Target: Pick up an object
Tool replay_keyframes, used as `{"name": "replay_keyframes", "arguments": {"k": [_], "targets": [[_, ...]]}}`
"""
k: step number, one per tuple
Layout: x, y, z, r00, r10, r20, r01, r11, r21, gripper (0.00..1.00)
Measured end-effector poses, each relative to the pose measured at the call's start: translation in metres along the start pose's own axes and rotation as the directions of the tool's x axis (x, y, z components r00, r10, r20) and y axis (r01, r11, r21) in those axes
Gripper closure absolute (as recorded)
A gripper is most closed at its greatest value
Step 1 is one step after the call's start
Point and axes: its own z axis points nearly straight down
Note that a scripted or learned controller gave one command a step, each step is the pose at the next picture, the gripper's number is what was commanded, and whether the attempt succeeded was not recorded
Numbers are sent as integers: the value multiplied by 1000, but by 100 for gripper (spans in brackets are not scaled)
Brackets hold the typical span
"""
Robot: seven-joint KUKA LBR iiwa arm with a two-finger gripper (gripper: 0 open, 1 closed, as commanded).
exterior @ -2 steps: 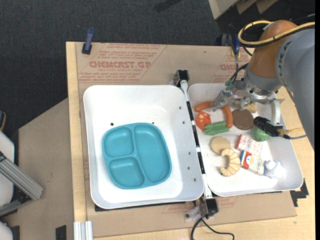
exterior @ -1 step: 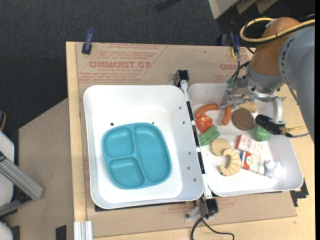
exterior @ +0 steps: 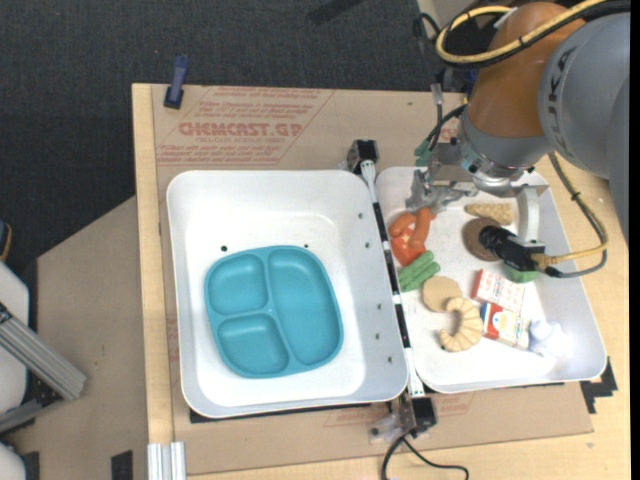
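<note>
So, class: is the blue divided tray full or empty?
Empty. The blue divided tray lies flat in the left bin, all three compartments showing bare blue.

Grey arm (exterior: 590,88), orange band (exterior: 510,78), yellow cable (exterior: 480,28).

Teal tray (exterior: 272,311), white bins (exterior: 190,208), orange carrot (exterior: 408,232)

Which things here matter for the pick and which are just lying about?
Job: tool; orange toy under it; green toy; round cookie; croissant; carton; right bin.

Lying about: teal tray; left bin; blue clip.
</note>
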Motion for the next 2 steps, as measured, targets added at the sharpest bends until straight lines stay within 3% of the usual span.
{"name": "replay_keyframes", "arguments": {"k": [1,2], "targets": [[60,-45,-18,1000,4,1,-4,1000,11,100],[43,-75,-17,1000,12,4,-12,1000,12,100]]}}
